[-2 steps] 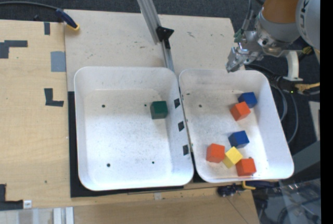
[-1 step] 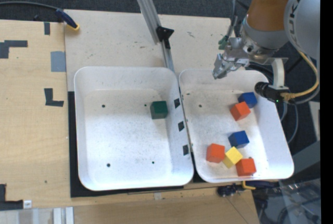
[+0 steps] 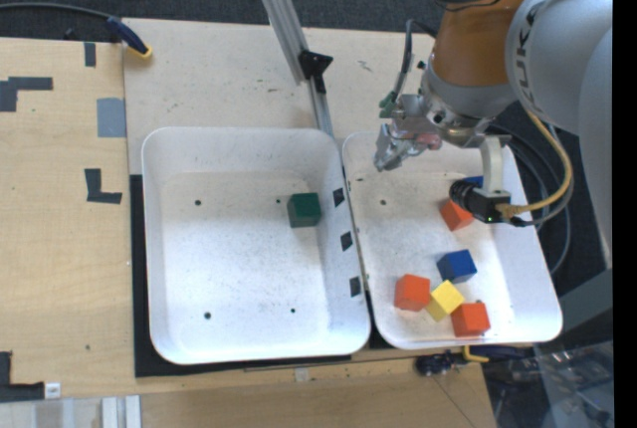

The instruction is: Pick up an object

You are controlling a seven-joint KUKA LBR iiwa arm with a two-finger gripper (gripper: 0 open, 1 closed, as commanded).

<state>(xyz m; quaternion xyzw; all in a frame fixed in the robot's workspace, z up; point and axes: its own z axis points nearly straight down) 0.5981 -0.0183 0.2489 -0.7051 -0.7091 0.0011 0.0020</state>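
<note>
Orange block (image 3: 471,318) below end effector (image 3: 395,152).

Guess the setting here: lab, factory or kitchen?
Likely a robotics lab bin-picking rig: two shallow white bins on a taped wooden bench, coloured test blocks such as the green cube, and a cabled arm above them.

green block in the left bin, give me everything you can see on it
The green block is a small dark green cube, plain faced and matte, maybe wood or foam. It sits flat and alone on the floor of the left bin, toward the bin's upper right. Nothing touches it but the floor. The gripper is over the right bin.
</note>
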